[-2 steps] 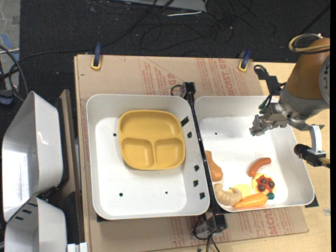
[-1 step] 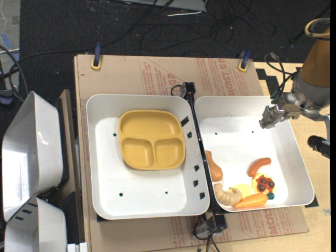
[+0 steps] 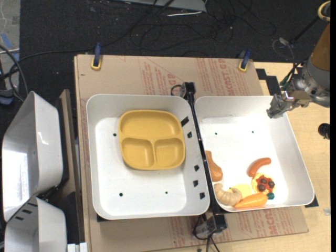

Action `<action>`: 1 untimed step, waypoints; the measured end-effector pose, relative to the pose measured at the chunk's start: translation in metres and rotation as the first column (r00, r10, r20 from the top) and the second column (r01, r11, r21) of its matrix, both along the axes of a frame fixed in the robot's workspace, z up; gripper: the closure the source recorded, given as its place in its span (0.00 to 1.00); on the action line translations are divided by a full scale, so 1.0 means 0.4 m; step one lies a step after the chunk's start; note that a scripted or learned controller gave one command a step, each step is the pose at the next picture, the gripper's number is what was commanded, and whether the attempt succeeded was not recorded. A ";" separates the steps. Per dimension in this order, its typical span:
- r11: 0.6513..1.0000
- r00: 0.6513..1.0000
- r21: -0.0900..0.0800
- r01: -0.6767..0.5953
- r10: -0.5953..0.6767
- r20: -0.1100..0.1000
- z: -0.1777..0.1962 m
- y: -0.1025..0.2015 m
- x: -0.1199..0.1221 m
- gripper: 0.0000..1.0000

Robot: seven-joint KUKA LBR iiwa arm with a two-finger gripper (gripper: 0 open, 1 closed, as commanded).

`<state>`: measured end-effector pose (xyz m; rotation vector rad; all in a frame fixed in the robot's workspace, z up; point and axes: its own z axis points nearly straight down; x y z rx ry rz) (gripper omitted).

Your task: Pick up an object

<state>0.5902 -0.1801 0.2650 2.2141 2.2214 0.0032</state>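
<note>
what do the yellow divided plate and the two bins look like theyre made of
Yellow divided plate: likely moulded plastic, matte; uniform colour, rounded compartment ridges. Left bin and right bin: probably thin formed plastic, smooth and slightly glossy; rounded corners, flared rims, soft highlights. Painted metal cannot be ruled out.

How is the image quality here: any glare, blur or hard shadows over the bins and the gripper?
Camera view: lighting is even and soft, with only faint shadows inside the right bin; the yellow divided plate and the toy food pile are reasonably sharp; the gripper at the bin's far right corner is small and slightly blurred; the bin walls look bright but not blown out.
</note>
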 end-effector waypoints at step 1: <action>1.000 1.000 0.004 -0.004 0.004 -0.006 0.005 0.123 -0.025 1.00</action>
